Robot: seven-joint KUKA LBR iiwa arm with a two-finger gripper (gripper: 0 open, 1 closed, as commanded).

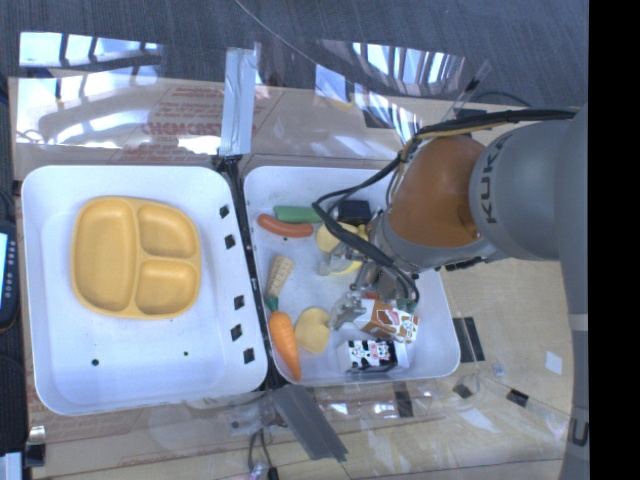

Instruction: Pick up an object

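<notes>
The right bin holds a scatter of toy foods: a carrot against its left wall near the front, a pale yellow piece just beside it, a small corn cob further up, a red sausage and a green block near the back, and a yellow piece partly under the arm. Toward the front right lie an orange-and-white carton and, touching it below, a black-and-white patterned carton. The gripper hangs low over the middle of this bin, just left of the orange carton and close to the pale yellow piece; whether its jaws are apart or closed, or have hold of anything, cannot be made out. Black cables loop above the wrist. The left bin on the bench carries a yellow divided tray.
</notes>
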